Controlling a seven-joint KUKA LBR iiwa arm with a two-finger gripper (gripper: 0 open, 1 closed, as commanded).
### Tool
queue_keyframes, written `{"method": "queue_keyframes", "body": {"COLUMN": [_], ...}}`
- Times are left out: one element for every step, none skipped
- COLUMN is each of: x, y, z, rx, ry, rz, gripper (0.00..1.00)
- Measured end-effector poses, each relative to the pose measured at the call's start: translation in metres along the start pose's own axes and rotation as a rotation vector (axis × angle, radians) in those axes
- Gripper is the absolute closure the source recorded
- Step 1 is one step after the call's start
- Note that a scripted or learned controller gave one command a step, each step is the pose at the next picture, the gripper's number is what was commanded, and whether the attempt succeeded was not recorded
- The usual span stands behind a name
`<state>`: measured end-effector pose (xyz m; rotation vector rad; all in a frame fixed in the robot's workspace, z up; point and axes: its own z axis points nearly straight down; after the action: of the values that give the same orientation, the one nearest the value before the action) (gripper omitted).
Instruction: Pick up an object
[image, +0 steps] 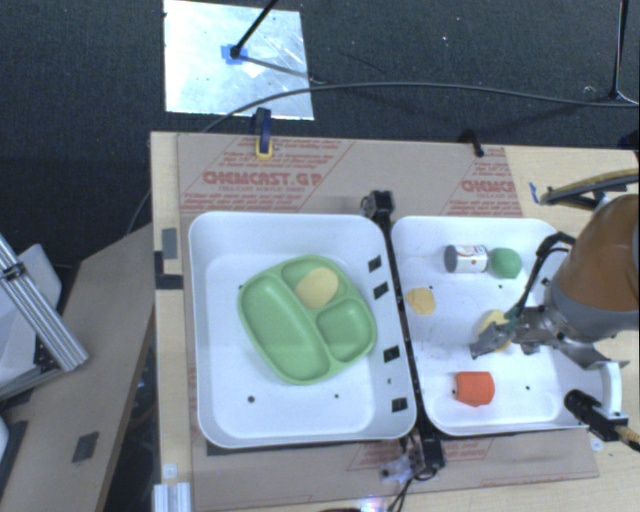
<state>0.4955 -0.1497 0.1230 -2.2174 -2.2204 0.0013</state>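
A bench (330, 180) covered with printed cardboard carries two shallow white bins side by side. The left bin (225, 400) holds a green divided plate (290, 335), and a pale yellow lump (318, 288) sits in the plate's upper compartment. The right bin (440, 405) holds the loose objects. The grey arm (600, 290), with its orange band above the wrist, reaches in from the right and hangs low over the middle of this bin. Its gripper (490, 342) points left, and a small yellow piece (490, 321) lies right at its tip; whether the piece is gripped cannot be told. An orange block (475, 388) rests just below the gripper, near the bin's front wall. At the far side, a grey and white can (466, 259) lies on its side, touching a green ball (505, 262). A flat yellow chip (421, 300) lies near the left wall.
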Motion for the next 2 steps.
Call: {"method": "queue_keyframes", "body": {"x": [0.000, 0.000], "y": [0.001, 0.002], "z": [0.040, 0.028], "rx": [-0.003, -0.006], "ry": [-0.001, -0.003], "rz": [0.001, 0.001], "gripper": [0.00, 1.00]}}
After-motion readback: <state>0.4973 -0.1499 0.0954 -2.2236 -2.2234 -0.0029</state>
